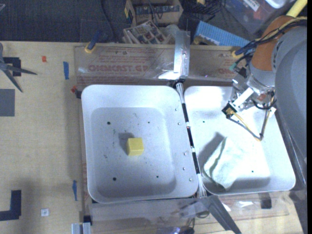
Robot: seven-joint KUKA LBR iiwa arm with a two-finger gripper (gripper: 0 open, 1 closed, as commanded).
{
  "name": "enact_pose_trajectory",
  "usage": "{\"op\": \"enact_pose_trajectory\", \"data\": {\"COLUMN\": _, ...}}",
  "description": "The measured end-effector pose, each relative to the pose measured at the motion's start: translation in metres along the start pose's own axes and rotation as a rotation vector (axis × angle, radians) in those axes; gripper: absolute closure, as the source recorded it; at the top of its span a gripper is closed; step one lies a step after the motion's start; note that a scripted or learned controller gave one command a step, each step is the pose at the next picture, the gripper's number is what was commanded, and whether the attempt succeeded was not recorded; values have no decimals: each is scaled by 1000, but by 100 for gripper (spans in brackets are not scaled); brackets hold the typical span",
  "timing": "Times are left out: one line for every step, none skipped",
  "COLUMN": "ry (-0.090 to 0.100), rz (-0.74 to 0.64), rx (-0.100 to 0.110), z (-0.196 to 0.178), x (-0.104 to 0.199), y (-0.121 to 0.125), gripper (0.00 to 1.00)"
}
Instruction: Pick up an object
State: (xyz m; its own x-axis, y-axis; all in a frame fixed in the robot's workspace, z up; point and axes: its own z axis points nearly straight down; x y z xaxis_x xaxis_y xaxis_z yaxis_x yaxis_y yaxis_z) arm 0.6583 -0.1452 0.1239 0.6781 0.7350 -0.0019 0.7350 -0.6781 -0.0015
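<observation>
Grey with an orange band, the arm (pixel 287 67) comes in from the right and carries the gripper (pixel 253 104) above the back part of the right bin (pixel 207 99), clear of the floor as far as I can judge. It has nothing in its grasp, and from this slant I cannot tell whether it is open or closed. Nearest to it, toward the front of the same bin, lies a white cloth (pixel 230 165), crumpled and partly riding up the bin's front wall. It looks soft and light, with no firm edge. It would likely give under a pinch, so the best hold is a raised fold near its middle, taken from straight above, and it may drape or slip if only a thin layer is caught. Farther off, across the divider, the left bin (pixel 146 182) holds a small yellow block (pixel 135 146) lying alone near the middle of the floor, well apart from every wall. It appears to be light and stiff, perhaps foam or wood, with flat faces. A grip across two opposite sides should hold, provided the gripper is turned square to them, since the block sits slightly askew. Both bins rest on the pale wooden desk (pixel 39 145).
</observation>
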Motion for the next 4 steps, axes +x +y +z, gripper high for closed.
{"op": "enact_pose_trajectory", "data": {"ry": 4, "rz": 43, "rx": -6, "z": 37, "x": -12, "y": -21, "gripper": 100}}
{"op": "enact_pose_trajectory", "data": {"ry": 0, "rz": 198, "rx": 0, "z": -27, "x": 2, "y": -2, "gripper": 100}}
{"op": "enact_pose_trajectory", "data": {"ry": 4, "rz": 470, "rx": -4, "z": 36, "x": 28, "y": -45, "gripper": 100}}
{"op": "enact_pose_trajectory", "data": {"ry": 0, "rz": 126, "rx": 4, "z": 25, "x": -26, "y": -79, "gripper": 100}}
